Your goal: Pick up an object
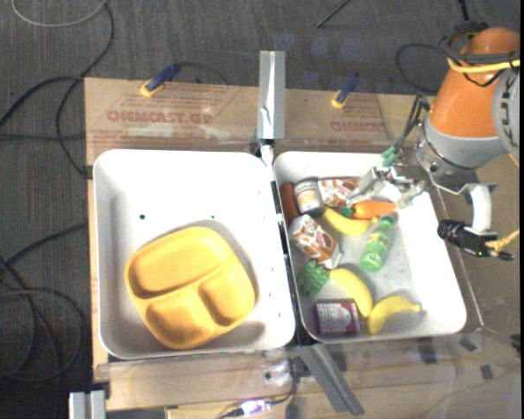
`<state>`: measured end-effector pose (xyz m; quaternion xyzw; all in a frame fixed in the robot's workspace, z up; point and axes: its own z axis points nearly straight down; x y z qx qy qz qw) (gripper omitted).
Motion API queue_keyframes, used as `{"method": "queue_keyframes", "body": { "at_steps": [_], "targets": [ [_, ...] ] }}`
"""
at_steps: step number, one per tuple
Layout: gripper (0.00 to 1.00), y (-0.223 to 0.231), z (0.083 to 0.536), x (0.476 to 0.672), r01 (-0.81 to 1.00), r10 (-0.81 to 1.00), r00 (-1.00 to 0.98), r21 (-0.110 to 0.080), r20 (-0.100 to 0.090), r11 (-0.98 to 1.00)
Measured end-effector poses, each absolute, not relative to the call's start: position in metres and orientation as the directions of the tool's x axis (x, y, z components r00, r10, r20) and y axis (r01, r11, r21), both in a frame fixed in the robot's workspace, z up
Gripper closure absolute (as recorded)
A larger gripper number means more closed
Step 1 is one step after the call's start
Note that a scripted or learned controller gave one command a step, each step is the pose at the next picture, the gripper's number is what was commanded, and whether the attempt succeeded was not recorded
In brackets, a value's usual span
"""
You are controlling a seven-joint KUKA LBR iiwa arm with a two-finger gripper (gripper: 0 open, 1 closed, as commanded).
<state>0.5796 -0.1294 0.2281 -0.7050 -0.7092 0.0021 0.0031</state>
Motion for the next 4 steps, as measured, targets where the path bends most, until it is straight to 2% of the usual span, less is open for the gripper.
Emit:
{"method": "queue_keyframes", "body": {
  "at_steps": [1, 2, 3, 4],
  "targets": [
    [0.0, -0.116, 0.166, 0.562, 0.979, 0.979, -0.204, -0.006, 0.002, 0.204],
    [0.0, -0.118, 0.105, 0.577, 0.998, 0.998, -0.068, -0.006, 0.002, 0.068],
    [1.0, -0.117, 0.109, 0.576, 0.998, 0.998, -0.069, -0.013, 0.006, 0.069],
    [1.0, -0.072, 0.215, 0.545, 0.995, 0.995, 0.102, -0.008, -0.003, -0.102]
  ]
}}
